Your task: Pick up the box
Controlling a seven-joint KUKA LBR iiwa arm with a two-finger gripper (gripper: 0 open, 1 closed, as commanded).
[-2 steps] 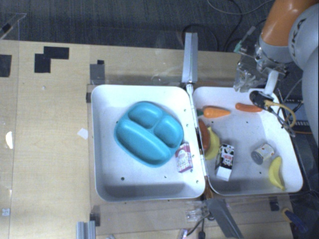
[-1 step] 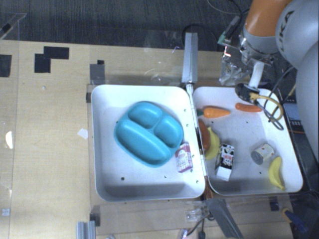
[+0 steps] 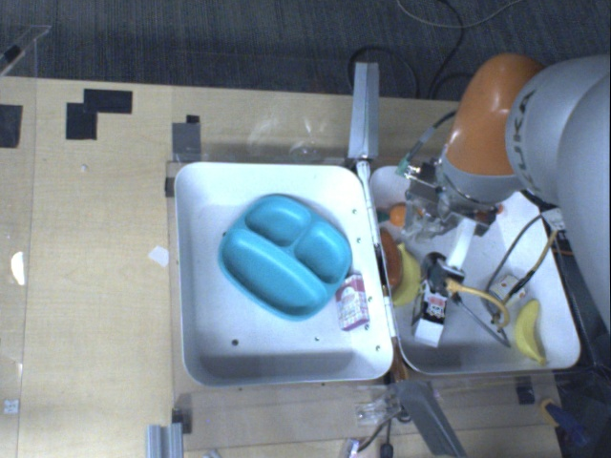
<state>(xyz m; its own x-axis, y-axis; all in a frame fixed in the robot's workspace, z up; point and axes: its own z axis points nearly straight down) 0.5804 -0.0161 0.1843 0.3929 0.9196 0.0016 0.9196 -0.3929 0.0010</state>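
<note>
You have the blue divided plate lying slantwise in the middle of the left white bin, and it serves as your reference for everything else. The small white-and-red box, the thing you are after, lies flat on the bin floor just beside the plate's lower right edge, close to touching it, between the plate and the wall that parts the two bins. Nothing grips it.

The gripper hangs to the right of the plate, across that dividing wall, over the upper left part of the right white bin, well apart from the box. From this slant you can't make out whether its grasp is spread or closed, and nothing shows in it. The grey arm with its orange band comes in from farther right of the plate.

Right of the plate, just past the wall, lies a yellow banana, with a small orange thing above it by the gripper. A second banana lies much farther right of the plate, near the right bin's far corner. Both bins rest on the pale wooden tabletop.
</note>
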